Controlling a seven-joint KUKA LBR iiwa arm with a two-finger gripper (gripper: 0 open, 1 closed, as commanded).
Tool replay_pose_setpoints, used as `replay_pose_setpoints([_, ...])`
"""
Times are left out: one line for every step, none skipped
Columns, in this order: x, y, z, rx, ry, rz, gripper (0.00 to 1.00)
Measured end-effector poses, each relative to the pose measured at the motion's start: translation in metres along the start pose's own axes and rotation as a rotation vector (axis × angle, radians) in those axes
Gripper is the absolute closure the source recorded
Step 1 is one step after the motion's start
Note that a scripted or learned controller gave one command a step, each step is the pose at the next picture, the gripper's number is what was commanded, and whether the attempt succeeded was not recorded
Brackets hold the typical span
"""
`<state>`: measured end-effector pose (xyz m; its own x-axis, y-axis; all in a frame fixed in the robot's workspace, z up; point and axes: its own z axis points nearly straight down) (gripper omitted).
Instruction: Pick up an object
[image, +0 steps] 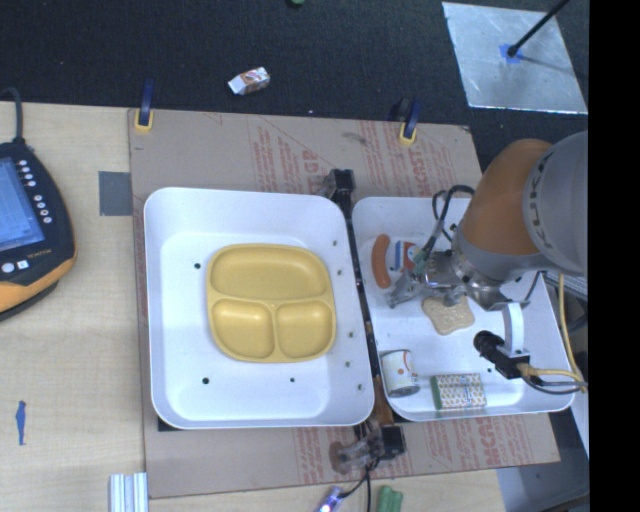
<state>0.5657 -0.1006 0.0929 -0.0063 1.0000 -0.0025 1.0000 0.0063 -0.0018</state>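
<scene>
Two white bins sit side by side on the worktop; the left bin (170, 300) holds a yellow divided plate (270, 300). In the right bin (540, 400), the gripper (418, 283) hovers between a sausage (381, 260) and a cracker (447, 316); whether its jaws are spread I cannot tell
</scene>
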Motion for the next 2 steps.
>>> replay_pose_setpoints([0.051,0.064,-0.101,-0.003,0.004,0.002,0.00])
replay_pose_setpoints([0.061,0.091,-0.099,0.000,0.003,0.003,0.00])
